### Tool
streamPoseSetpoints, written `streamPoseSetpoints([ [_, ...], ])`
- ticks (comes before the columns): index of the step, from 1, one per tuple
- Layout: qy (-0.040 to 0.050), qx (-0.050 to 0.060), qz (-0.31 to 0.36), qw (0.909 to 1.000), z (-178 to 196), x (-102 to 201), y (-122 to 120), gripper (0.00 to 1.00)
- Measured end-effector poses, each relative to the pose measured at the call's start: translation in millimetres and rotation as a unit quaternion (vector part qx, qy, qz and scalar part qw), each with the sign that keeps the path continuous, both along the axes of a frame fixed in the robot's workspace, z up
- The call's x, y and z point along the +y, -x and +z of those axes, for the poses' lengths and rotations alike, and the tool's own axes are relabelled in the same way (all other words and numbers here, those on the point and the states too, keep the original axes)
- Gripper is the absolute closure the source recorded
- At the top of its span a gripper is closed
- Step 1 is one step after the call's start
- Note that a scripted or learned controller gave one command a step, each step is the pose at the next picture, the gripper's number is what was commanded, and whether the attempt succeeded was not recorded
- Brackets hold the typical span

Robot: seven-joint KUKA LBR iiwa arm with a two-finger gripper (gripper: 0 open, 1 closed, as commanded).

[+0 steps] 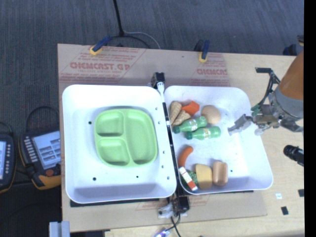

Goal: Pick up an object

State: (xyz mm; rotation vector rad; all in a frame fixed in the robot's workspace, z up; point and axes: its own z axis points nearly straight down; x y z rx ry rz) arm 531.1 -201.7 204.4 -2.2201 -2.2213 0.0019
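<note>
The right bin [247, 100] holds several toy foods. Near its far left are a waffle cone [178, 115], an orange piece [191, 106], a tan egg-like piece [211, 114] and two green bottles [190, 125] [206, 132]. Toward the front lie an orange-red carrot shape [184, 155], a small striped can [187, 178], a yellow block [203, 176] and a brown bun [220, 173]. My gripper [246, 127] hangs over the bin's right side, open, with nothing between its fingers. One grey finger [237, 125] points left toward the bottles, a short gap away.
The left bin [74, 132] holds a green divided plate [126, 136]. A black clip [158, 79] sits at the far end of the ridge between the bins. Yellow and blue clamps [100, 45] [203, 52] grip the cardboard's far edge. Bare bin floor [242, 152] lies beneath the gripper.
</note>
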Motion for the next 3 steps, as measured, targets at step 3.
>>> streamPoseSetpoints([
  [3, 0.0028, -0.004, 0.256, 0.9667, -116, 80, -117, 0.0],
])
